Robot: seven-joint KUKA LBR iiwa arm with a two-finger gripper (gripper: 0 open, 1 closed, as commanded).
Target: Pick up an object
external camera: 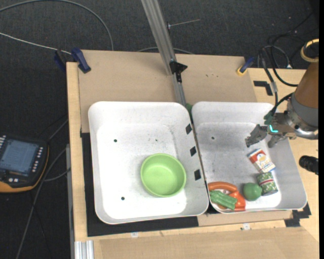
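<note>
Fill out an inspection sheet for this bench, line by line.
Surface: wooden bench bearing left bin and right bin.
Job's things: green bowl in left bin; red-white packet, green ball, small can, orange-and-green toy in right bin.
Clutter: nothing seen.
Grippers: gripper above right bin, near the packet, holding nothing.
Cables: black cables at upper right; grey cable upper left.
Surroundings: handheld pendant on dark floor.

Two white bins (136, 114) sat side by side. One green bowl (162, 175) lay left of centre; four small items (261, 161) clustered at lower right.
</note>
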